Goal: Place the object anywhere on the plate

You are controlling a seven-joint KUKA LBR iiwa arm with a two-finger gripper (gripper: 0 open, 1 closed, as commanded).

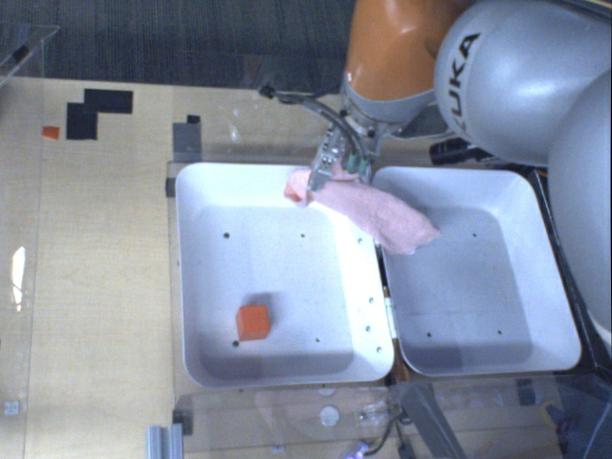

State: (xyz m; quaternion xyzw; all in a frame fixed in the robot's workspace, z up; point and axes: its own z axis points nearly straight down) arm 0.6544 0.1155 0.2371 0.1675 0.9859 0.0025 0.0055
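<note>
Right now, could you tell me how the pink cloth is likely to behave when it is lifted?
The pink cloth will probably be floppy: it sags from the tool and drapes over the rim between the left bin and right bin. It looks light, and may drag or snag on that rim.

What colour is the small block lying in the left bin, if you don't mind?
Orange block, clearest in the camera view.
</note>
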